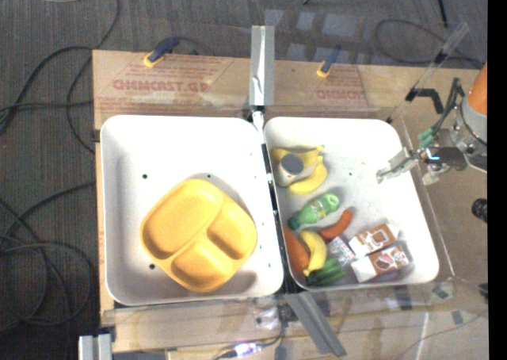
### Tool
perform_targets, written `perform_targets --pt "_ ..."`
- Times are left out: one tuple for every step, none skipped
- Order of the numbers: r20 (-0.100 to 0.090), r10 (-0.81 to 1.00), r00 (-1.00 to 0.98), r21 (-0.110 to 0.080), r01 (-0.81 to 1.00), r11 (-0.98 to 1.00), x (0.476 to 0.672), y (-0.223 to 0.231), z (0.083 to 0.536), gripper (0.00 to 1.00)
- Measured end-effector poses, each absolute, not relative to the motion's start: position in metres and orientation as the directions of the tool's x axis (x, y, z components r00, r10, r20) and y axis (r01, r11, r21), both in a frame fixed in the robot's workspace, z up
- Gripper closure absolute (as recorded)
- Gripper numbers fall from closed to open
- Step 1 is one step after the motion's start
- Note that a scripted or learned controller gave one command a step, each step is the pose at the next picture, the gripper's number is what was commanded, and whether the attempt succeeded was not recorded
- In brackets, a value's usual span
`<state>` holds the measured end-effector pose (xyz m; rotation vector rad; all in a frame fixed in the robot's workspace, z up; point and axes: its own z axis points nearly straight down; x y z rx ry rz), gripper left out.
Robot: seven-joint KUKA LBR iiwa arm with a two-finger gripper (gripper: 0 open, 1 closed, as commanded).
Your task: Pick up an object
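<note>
Here, the smooth yellow plastic divided tray (200,233), rounded at its corners with three moulded compartments, lies tilted in the shallow white left bin (127,152). Right of that tray, across the metal divider, the shallow white right bin (372,135) holds a cluster of glossy toy foods: a yellow plastic banana bunch with a grey round cap (299,168) farthest back, a green plastic bottle-shaped piece (315,210) nearer, a slim red-orange chili shape (336,225), a curved yellow banana (314,249) beside an orange carrot-like piece (295,252), a dark green pod (326,273), and two small boxy brown-and-white cartons (382,254) farthest right. The metallic gripper (396,166) hovers over that bin's right rim, well apart from the tray; I cannot tell how its jaws stand.
</note>
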<state>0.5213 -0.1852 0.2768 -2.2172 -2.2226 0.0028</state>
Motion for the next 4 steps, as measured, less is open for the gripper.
perform_targets --pt "-0.004 0.896 -0.443 0.011 0.896 0.443 0.499 -0.158 0.095 0.00" --pt "0.003 0.896 -0.444 0.010 0.896 0.444 0.499 -0.155 0.104 1.00" --pt "0.000 0.932 -0.364 -0.002 0.932 0.364 0.517 -0.086 0.217 1.00" --pt "0.000 0.918 -0.396 -0.003 0.918 0.396 0.537 -0.040 0.183 1.00"
